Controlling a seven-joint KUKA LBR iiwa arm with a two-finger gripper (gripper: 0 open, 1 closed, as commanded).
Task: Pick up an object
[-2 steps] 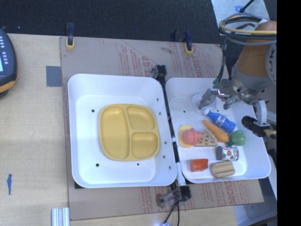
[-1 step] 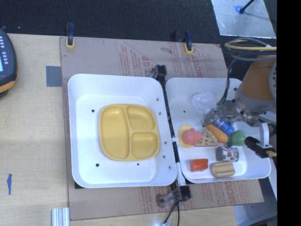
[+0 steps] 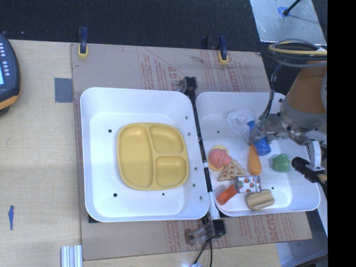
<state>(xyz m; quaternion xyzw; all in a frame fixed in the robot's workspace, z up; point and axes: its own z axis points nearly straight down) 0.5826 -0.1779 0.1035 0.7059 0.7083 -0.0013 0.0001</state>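
Right bin (image 3: 300, 204): orange carrot (image 3: 254, 161) lies lengthwise top-to-bottom, under end effector (image 3: 259, 139).

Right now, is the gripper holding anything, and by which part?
It cannot be told: the gripper is low over the right white bin, near a small blue object.

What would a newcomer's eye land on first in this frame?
The yellow divided tray, alone in the left bin, stands out first. Next comes the cluster of toy food in the right bin: an orange carrot, a green piece, a pizza slice, with the arm's pincer above them.
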